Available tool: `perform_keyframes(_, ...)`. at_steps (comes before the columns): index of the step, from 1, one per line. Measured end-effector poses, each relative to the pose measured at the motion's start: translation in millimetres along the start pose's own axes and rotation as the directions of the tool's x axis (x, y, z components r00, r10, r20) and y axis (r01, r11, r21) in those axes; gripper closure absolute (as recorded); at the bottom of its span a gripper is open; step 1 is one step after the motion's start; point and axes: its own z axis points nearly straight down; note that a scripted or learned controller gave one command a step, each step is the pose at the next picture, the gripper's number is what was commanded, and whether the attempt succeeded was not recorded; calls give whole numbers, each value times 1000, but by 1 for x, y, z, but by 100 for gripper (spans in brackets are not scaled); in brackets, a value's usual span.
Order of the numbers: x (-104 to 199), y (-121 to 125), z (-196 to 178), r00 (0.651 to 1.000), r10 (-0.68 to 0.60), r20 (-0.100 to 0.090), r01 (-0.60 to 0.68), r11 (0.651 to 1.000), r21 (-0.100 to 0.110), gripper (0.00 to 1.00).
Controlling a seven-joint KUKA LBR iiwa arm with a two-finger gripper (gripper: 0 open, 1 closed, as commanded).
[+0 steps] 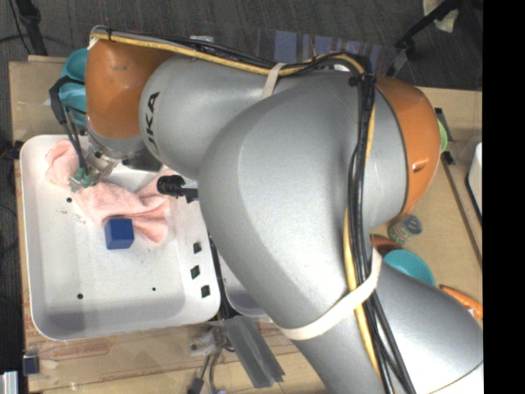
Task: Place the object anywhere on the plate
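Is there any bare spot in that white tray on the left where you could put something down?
Yes: the left bin has bare white floor across its near half, below the blue block. The far half is crowded by the pink cloth, with the gripper down at its far-left end.

A dark grey carpeted floor [205,6] is seen beyond the light wooden bench [33,76], along the top of the view. Black stand legs [20,11] are seen on it at upper left, and more dark legs [426,19] at upper right.
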Motion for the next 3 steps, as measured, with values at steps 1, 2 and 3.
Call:
perform_keyframes(1, 1, 2, -13, 1000, -5, 2, 5, 1000, -2, 100)
perform_keyframes(2, 0, -5, -22, 1000, -17, -1, 17, 1000, 2, 100)
perform_keyframes(3, -18, -33, -1, 999, -45, 1, 45, 999, -1, 100)
